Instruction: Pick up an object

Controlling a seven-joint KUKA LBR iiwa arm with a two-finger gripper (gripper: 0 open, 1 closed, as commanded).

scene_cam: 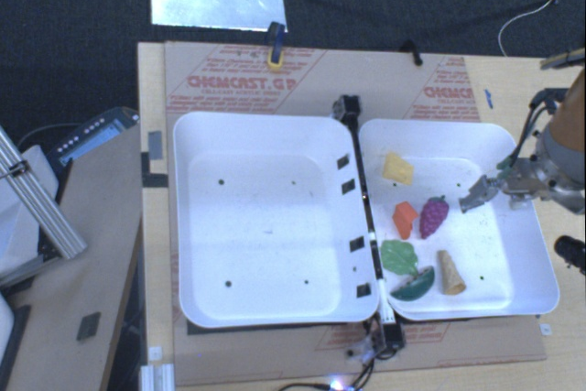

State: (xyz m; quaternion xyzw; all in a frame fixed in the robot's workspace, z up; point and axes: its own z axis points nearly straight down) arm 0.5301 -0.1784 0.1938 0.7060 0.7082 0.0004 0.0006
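Nearest the camera, we log a dark green, crescent-shaped toy [413, 285] at the front of the right shallow white bin [536, 288], touching a light green leafy toy [398, 255] just behind it. Beside them lies a tan cone-shaped toy [450, 272], long axis running front to back, narrow end away from us.

The claw [477, 196] hangs over the right half of the same bin, tip pointing left toward a purple grape-cluster toy [433, 215]. We see nothing between its fingers, and whether they are wide or narrow we cannot tell.

The grape cluster tilts, stem end up and to the right, near the claw tip. An orange carrot-like toy [405, 219] sits just left of it. A yellow wedge-shaped toy [397, 168] lies further back. The left shallow white bin [192, 224] adjoins on the table [513, 343].
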